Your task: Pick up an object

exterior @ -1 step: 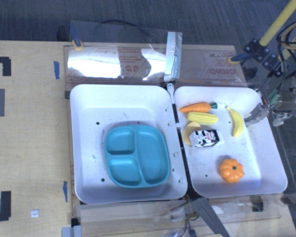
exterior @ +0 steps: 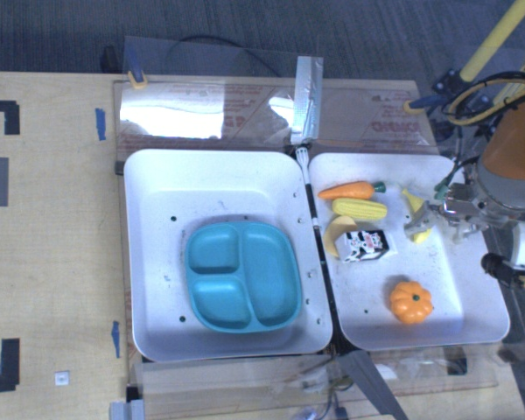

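Gripper [exterior: 429,215] low at right bin [exterior: 472,322] far edge, finger state unreadable. Nearest pick: small yellow piece [exterior: 413,201] just beside. Risk: nudging it against bin wall, closing on nothing.

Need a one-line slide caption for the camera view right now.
The gripper hovers over the right bin near a carrot, corn and pumpkin; blue tray sits left.
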